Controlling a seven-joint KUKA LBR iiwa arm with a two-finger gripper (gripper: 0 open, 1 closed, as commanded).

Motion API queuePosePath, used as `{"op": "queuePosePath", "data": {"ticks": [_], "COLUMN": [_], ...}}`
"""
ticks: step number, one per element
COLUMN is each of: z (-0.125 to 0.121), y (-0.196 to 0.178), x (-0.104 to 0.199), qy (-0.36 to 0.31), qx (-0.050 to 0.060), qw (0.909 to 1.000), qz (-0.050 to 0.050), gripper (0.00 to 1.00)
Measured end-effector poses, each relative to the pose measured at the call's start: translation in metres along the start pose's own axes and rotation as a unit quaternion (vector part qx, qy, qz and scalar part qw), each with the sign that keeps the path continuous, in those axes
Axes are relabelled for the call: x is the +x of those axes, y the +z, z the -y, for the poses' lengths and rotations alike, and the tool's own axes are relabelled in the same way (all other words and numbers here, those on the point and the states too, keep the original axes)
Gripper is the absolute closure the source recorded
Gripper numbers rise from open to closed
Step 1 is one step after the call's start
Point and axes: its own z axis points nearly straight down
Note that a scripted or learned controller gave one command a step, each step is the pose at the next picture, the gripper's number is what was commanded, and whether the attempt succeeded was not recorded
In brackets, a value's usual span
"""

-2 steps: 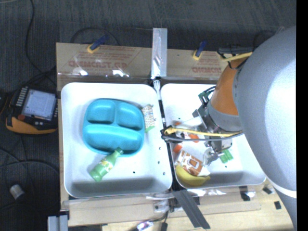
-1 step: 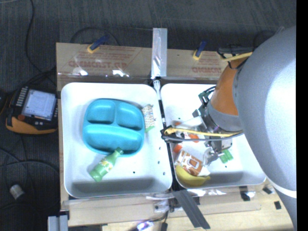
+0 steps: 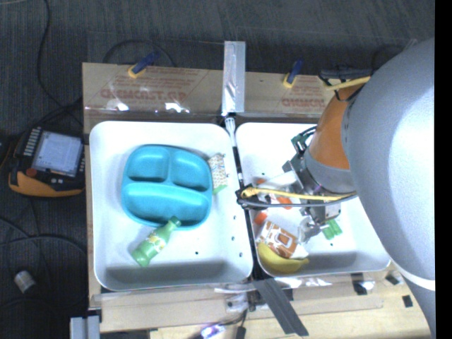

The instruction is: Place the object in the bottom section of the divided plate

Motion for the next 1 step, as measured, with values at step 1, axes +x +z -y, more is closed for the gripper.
{"op": "queuePosePath", "data": {"ticks": [1], "z": [-0.0003], "y": [-0.008], "x": [0.0002], "qy": [-0.001], "qx": [0.0], "qw": [1.0], "qz": [0.002], "gripper": [1.0]}}
